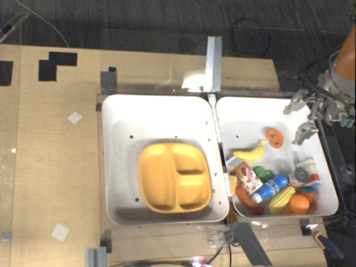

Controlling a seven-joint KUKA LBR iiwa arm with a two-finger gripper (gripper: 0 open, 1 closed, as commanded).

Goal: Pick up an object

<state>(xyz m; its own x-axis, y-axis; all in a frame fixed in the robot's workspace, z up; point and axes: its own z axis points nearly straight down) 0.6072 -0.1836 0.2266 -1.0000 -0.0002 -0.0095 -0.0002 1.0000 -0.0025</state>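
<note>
In the right bin (245, 113) lies a heap of toy food: a yellow banana (250, 151), an orange round slice (273, 137), a brown carton (246, 177), a blue bottle (270, 187), a green piece (263, 174), a yellow corn cob (282, 198), an orange fruit (299, 203) and a small can (303, 172). My gripper (296, 122) hangs over the bin's upper right corner, just right of the orange slice. Its fingers (305, 131) are spread, so it is open with nothing between them. The arm's orange band (345, 60) sits at the right edge.
A yellow divided plate (175, 177) lies in the left bin (128, 121). A metal post (214, 65) stands behind the wall between the two bins. The wooden bench (50, 149) stretches to the left.
</note>
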